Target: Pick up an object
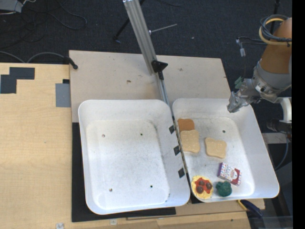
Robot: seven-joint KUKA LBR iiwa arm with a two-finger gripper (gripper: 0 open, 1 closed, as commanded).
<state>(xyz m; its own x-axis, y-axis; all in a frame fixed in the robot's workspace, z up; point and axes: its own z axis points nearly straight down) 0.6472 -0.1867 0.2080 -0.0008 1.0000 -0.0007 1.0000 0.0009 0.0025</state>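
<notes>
In the right bin point(248, 128) lie several small objects. A brown bun piece point(186, 124) and a tan toast slice point(190, 140) sit by the bin's left wall. Another toast slice point(216, 148) lies mid-bin. A small red and white packet point(229, 173) is nearer the front, with a green lump point(223, 189) and a yellow plate of red pieces point(202, 186) at the front edge. My gripper point(236, 102) hangs over the bin's far right corner, well away from all of them, with nothing seen in it.
The left bin point(95, 113) stands beside the right one. A slanted metal post point(143, 37) rises behind the divider between the bins. A wooden table point(28, 147) lies on the left.
</notes>
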